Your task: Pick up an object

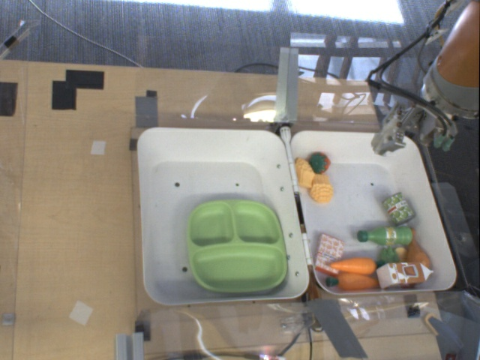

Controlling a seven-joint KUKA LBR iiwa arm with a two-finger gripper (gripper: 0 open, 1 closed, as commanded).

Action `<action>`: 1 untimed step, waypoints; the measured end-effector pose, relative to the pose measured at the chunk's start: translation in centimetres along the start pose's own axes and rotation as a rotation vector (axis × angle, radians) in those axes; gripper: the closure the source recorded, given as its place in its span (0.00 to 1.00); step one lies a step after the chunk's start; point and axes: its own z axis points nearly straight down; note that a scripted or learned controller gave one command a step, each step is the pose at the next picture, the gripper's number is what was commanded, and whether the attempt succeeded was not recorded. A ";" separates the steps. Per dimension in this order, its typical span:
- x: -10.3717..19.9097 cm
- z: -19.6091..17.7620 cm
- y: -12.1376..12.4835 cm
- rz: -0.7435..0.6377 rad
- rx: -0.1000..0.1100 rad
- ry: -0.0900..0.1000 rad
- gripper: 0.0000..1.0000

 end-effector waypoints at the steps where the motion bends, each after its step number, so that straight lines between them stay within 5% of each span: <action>1: 0.0 0.2 7.1 0.047 0.003 0.049 1.00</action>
